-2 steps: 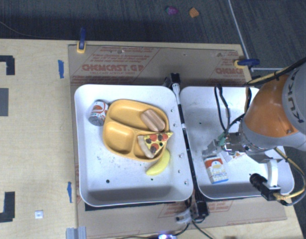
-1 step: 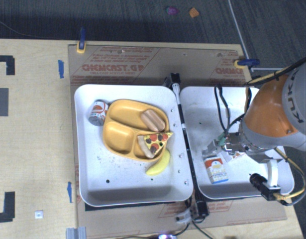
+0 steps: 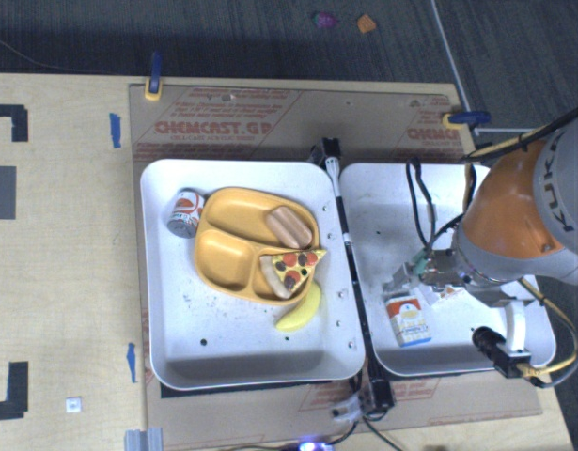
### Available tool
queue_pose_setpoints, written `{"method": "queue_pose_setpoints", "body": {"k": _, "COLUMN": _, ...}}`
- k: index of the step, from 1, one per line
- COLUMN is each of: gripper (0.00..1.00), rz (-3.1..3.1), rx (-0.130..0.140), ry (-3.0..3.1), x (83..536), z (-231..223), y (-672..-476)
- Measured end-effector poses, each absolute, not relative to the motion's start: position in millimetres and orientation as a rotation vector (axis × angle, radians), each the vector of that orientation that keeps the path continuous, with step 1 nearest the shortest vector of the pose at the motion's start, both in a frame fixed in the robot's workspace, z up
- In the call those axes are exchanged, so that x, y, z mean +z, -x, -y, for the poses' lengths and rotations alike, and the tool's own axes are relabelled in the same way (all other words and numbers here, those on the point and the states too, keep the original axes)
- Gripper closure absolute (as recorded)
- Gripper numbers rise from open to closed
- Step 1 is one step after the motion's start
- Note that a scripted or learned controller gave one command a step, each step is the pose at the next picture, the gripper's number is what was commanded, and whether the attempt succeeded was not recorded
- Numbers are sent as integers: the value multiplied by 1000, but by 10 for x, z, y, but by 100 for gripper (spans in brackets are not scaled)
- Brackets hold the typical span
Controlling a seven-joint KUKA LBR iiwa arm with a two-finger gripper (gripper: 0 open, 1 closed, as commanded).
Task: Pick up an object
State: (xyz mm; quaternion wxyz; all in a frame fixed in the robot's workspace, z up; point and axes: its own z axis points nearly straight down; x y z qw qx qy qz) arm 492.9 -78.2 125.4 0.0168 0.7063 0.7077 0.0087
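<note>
Fingers [image 3: 408, 278] sit just above the small carton [image 3: 410, 319] in the right bin [image 3: 382, 205]; I cannot tell their spread. I would lower squarely over the carton before closing.

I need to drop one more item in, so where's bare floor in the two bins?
Left bin: free strip along the near wall, below the banana; the yellow tray and can crowd the rest. Right bin: far-left corner is bare; carton and gripper crowd its middle.
</note>
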Motion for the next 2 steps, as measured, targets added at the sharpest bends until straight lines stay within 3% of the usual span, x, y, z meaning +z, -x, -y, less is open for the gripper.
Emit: {"method": "queue_pose_setpoints", "body": {"k": 2, "gripper": 0, "rz": -2199, "rx": 27, "ry": -2195, "x": 1253, "z": 782, "y": -4928}}
